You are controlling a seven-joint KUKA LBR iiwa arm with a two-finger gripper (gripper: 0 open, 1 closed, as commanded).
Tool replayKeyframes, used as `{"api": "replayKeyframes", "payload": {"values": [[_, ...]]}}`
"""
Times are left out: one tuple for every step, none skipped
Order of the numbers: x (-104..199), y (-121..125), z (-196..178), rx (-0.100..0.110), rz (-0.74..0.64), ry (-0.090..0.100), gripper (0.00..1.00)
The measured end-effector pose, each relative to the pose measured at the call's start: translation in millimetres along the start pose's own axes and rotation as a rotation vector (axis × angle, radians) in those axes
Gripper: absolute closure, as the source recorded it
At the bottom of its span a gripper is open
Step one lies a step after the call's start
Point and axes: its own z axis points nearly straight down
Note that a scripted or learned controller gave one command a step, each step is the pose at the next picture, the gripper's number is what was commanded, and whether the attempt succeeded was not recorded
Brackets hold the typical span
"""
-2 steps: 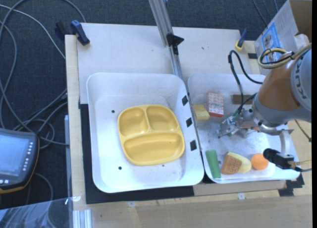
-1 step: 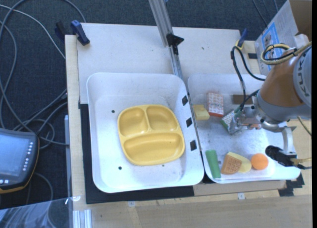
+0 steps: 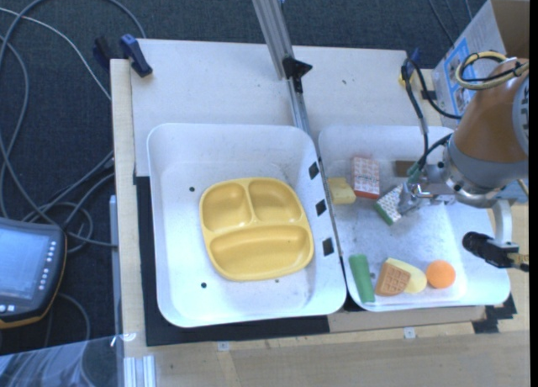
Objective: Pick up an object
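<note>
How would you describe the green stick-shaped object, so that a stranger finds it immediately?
Look in the right white bin, at its near-left corner. The green stick lies there, just left of a waffle-patterned piece. It is the one plain green, long, narrow thing in that bin.

End effector (image 3: 409, 201) touching small carton (image 3: 390, 206) — right bin (image 3: 370, 137)

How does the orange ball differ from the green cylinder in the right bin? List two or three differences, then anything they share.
The orange ball is round; the green cylinder is long and narrow. The ball is orange, the cylinder green. The ball sits toward the right of the right bin, the cylinder at its left wall. Both lie near the bin's front edge, apart from the gripper.
</note>
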Motion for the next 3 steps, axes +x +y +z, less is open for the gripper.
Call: {"api": "replayKeyframes", "payload": {"values": [[-0.2,2.3,-54.0,-0.001,-0.001,0.000,1.00],[43.8,2.4,-56.2,0.006,-0.004,0.004,1.00],[89.3,0.7,-56.6,0.007,-0.004,0.005,1.00]]}}
